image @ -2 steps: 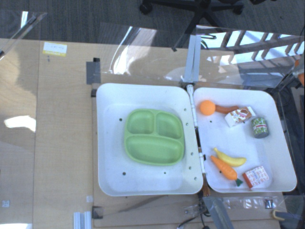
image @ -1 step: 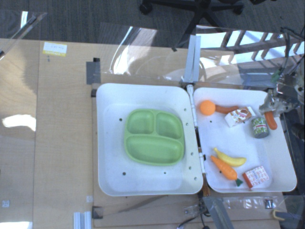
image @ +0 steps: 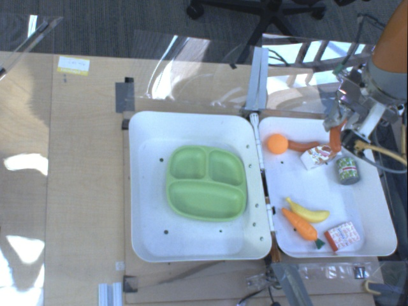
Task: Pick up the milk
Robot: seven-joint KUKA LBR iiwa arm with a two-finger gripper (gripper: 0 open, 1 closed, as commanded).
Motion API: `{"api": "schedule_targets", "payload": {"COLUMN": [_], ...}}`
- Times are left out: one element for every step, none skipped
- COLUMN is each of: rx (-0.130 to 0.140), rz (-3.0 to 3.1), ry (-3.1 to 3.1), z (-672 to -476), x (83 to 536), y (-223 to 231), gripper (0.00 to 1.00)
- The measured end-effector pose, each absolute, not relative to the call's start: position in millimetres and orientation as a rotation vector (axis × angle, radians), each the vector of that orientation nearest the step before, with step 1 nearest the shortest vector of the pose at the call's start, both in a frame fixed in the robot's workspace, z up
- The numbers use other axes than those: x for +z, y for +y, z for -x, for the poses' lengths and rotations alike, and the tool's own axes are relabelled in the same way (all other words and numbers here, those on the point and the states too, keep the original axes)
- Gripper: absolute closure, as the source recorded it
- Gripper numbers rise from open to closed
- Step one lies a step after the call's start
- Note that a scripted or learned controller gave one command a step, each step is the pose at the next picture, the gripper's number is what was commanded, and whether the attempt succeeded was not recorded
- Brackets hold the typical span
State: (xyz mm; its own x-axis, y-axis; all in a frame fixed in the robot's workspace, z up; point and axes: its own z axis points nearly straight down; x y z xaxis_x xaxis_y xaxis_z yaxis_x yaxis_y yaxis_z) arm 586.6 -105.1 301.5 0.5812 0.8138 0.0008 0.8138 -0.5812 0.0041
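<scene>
- Beside the orange ball (image: 277,143), to its right in the right bin (image: 376,234), I see the milk (image: 317,157), a small carton lying on its side.
- Its long axis is tilted, running from lower left up to upper right, with the upper right end toward the gripper (image: 336,139).
- I make it out as white with red and orange print; the print is too small to read.
- From the right the grey arm (image: 382,75) reaches in, orange band uppermost, wrist angled down and left over the bin's far right corner.
- Right of the ball, the jaws hang just beside the milk's upper end; I cannot tell whether they are apart or together.
- Left of the ball, I see a green divided plate (image: 206,183) in the left bin (image: 146,234).
</scene>
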Motion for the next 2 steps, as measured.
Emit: {"api": "schedule_targets", "payload": {"rx": [0.003, 0.006], "rz": [-2.768, -2.702], "ry": [1.484, 1.595], "z": [-520.9, -615.1], "x": [279.1, 321.8], "y": [-68.1, -64.3], "gripper": [1.0, 1.0]}}
